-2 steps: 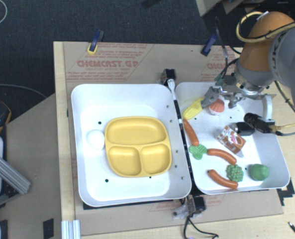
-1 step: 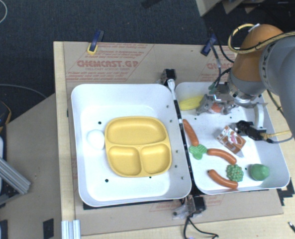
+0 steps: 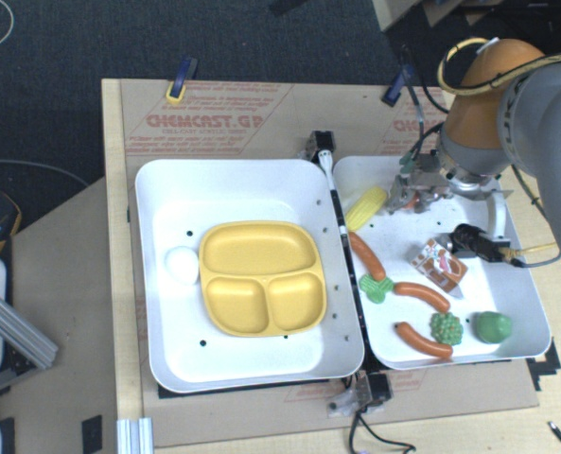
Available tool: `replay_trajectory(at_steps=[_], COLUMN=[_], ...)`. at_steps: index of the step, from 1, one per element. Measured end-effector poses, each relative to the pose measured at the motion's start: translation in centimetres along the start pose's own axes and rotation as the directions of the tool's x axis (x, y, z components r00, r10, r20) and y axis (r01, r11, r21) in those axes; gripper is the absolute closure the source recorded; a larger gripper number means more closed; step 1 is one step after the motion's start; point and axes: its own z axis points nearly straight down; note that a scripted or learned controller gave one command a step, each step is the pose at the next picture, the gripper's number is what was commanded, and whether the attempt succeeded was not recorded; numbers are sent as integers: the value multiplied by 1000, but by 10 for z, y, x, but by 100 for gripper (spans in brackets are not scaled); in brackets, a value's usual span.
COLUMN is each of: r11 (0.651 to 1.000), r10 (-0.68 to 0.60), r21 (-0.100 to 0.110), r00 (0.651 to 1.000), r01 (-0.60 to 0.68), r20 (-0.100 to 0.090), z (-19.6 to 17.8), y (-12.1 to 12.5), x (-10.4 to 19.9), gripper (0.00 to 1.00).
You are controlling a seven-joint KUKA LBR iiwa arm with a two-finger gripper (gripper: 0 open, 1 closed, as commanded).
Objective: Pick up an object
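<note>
From above, the gripper (image 3: 414, 197) hangs low at the right bin's (image 3: 526, 296) far-left corner, just beside the corn cob (image 3: 365, 208); its state I cannot tell. Closing there risks nudging the cob against the wall, or pinching the rim instead.

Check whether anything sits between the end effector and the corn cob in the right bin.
Nothing visible does. The end effector hangs over the top of the right bin, with the corn cob just to its left against the divider. Only bare bin floor shows between them; the carrot lies below the cob.
</note>
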Motion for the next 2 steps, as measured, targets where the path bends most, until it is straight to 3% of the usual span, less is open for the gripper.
replay_trajectory(at_steps=[2], r11=[1000], r10=[-2], r21=[-9], r00=[1000], r01=[2], r20=[1], z=[-109], y=[15], x=[1], gripper=[100])
